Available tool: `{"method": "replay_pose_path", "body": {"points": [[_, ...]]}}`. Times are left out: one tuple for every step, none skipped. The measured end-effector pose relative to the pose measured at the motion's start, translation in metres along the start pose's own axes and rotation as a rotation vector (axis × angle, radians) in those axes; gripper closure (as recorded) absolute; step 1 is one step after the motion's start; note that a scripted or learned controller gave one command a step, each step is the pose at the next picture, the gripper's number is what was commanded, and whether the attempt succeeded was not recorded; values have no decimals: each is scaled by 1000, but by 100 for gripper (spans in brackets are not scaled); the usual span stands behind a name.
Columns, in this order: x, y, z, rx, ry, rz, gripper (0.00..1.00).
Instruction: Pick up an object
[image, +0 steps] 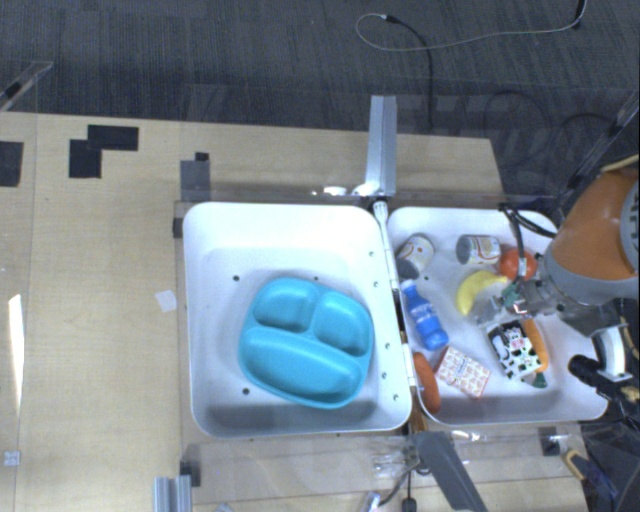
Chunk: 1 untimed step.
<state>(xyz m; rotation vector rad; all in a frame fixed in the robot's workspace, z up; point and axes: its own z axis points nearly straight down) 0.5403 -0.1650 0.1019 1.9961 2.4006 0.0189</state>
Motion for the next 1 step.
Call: {"method": "replay_pose_path", "body": {"points": [[63, 1, -92, 17, 5, 121, 100]]}}
